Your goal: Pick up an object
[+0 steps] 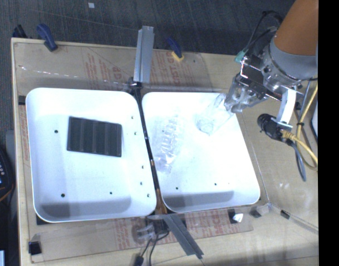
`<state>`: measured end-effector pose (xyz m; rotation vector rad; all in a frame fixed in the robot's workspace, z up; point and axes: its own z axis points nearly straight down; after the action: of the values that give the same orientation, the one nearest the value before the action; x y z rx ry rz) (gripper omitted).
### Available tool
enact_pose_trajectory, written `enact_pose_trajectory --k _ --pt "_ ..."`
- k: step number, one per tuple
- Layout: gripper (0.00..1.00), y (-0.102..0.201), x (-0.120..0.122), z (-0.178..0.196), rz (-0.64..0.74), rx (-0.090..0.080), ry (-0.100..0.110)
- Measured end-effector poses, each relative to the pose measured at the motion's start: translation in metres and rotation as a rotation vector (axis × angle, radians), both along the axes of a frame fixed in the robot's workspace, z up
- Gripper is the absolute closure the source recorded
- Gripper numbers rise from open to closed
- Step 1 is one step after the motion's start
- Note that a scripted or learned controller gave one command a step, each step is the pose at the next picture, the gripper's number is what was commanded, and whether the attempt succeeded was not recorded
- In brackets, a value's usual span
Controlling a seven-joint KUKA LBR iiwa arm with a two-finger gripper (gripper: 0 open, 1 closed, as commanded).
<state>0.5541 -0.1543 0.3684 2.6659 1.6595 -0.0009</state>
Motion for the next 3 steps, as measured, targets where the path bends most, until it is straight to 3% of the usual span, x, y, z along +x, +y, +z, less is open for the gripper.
enact_pose_trajectory --k 1,2,3 --pt "1.0 0.049 -0.023 0.031 -0.208 0.0 -0.003" --pt "1.0 0.125 -0.051 0.018 -0.18 0.002 0.003" --pt "1.0 0.052 -0.038 -0.027 0.04 0.002 0.006"
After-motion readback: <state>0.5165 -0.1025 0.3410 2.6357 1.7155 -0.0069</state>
